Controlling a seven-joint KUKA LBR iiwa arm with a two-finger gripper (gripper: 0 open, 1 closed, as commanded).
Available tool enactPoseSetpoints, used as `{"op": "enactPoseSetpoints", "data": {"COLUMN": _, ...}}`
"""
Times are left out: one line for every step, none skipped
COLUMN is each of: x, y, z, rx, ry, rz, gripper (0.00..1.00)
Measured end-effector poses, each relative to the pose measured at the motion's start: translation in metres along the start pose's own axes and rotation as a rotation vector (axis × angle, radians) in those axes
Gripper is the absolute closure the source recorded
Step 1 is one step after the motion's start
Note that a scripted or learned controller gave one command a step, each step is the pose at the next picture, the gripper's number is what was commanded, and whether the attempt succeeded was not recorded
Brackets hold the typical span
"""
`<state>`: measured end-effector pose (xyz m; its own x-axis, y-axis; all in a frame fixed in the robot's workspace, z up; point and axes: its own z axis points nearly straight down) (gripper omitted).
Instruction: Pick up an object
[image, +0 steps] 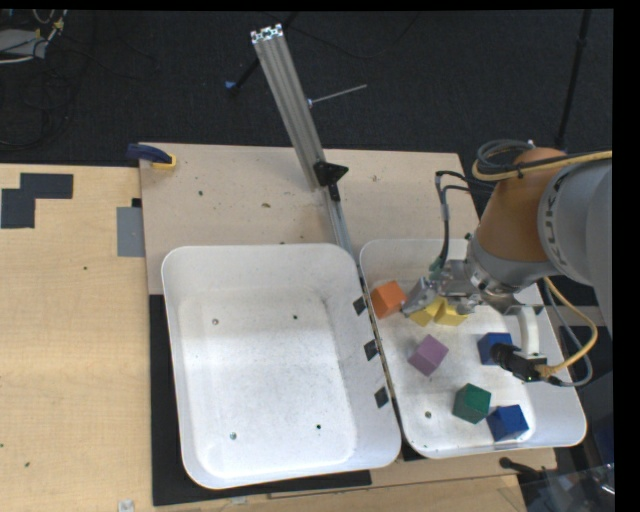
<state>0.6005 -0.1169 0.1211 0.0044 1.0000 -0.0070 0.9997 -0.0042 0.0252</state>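
While the gripper (432, 298) hangs low over the yellow block (437, 313) in the right bin (560, 432), beside an orange cube (388, 297), its grip cannot be judged; centring squarely over that 1 block looks wise.

Two white bins (190, 270) on the worktop (70, 350), one orange block (387, 297), one yellow block (437, 313), one purple block (429, 355), one green block (471, 403), two blue blocks (508, 421), all blocks in the bin right of the divider.
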Motion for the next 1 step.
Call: {"op": "enactPoseSetpoints", "data": {"x": -0.0029, "y": -0.0002, "z": -0.0084, "rx": 0.000, "ry": -0.002, "rz": 0.009, "gripper": 1.00}}
